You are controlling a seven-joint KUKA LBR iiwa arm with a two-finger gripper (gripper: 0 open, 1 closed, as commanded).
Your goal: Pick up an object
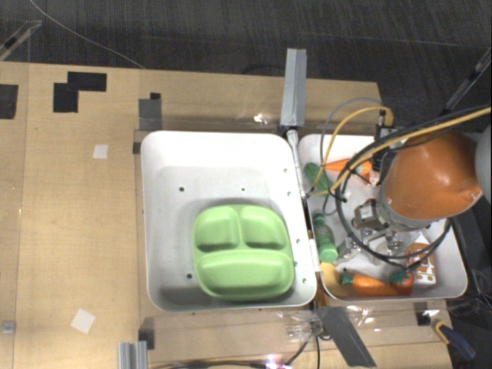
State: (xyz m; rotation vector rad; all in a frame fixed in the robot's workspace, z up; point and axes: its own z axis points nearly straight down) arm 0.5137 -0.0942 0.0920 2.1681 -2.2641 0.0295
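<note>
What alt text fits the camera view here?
The gripper is lowered into the right bin among small green and orange items. A green divided tray lies in the left bin.

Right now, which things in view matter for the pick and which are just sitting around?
In play:
- arm's pincer, down in the right bin
- orange carrot-like item at that bin's near edge
- green items along its left wall

Just lying about:
- green divided tray in the left bin
- metal post behind the bins
- black patches on the bench
</note>
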